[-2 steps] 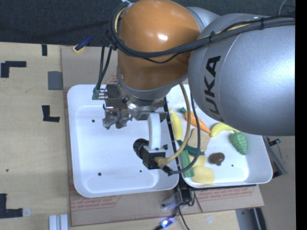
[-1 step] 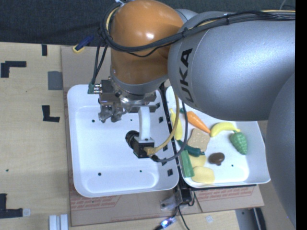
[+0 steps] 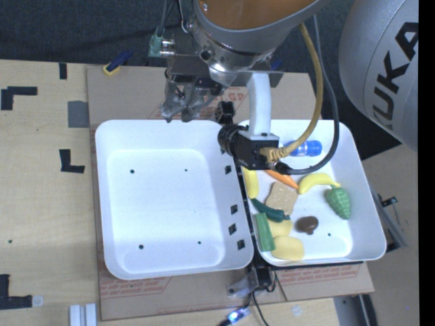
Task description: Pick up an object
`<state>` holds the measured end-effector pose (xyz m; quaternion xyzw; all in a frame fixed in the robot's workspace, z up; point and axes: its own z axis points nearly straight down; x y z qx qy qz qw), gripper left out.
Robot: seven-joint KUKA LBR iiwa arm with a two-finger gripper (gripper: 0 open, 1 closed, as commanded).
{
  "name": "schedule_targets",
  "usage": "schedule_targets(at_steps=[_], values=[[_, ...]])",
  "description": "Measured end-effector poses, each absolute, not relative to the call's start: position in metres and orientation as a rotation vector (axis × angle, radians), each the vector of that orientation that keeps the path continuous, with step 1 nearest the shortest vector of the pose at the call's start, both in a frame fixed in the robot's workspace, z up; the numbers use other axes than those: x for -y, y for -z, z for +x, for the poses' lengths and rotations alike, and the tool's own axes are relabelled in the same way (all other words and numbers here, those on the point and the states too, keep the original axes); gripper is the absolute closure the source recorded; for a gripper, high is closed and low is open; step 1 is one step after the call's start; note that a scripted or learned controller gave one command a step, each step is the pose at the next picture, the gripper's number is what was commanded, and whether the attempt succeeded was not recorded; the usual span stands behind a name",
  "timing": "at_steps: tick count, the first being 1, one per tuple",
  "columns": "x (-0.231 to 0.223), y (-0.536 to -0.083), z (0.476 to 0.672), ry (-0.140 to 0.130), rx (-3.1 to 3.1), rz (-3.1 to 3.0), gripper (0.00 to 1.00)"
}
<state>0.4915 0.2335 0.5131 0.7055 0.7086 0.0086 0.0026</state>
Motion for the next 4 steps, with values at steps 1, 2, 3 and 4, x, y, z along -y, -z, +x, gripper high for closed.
schedule_targets(at_steps=[1, 2, 3, 4], values=[[-0.216, -0.451, 0.483, 0.013, -2.223, 2.223, 1.00], [-0.222, -0.368, 0.510, 0.018, -2.225, 2.223, 1.00], [-0.234, -0.397, 0.482, 0.001, -2.228, 2.217, 1.00], [-0.233, -0.349, 0.483, 0.012, -2.225, 2.221, 1.00]])
